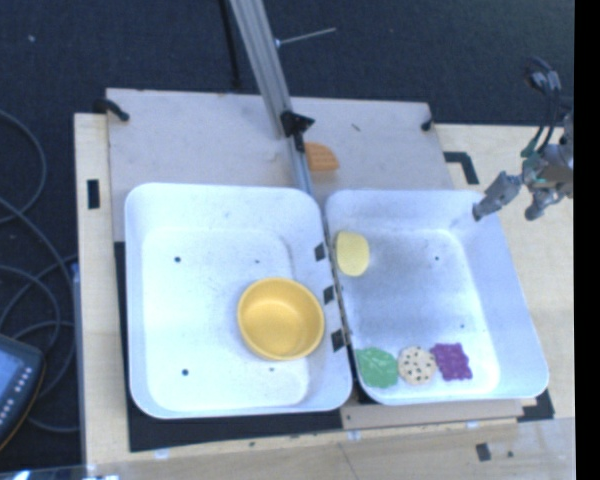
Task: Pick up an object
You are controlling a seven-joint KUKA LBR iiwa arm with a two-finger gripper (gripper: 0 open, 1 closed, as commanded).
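Note:
The right bin (500,298) holds a pale yellow round piece (352,253) by its left wall. Along its front edge lie a green lump (377,366), a chocolate-chip cookie (416,364) and a purple piece (451,360). A yellow bowl (280,318) stands upright in the left bin (170,268). My gripper (512,203) hangs over the far right corner of the right bin, well away from all the objects. It is open with nothing between its fingers.
An orange object (321,158) lies on the bench behind the bins, beside a slanted metal rail (265,58) that runs down to the gap between the two bins. A tablet (5,388) sits at the lower left, off the bench.

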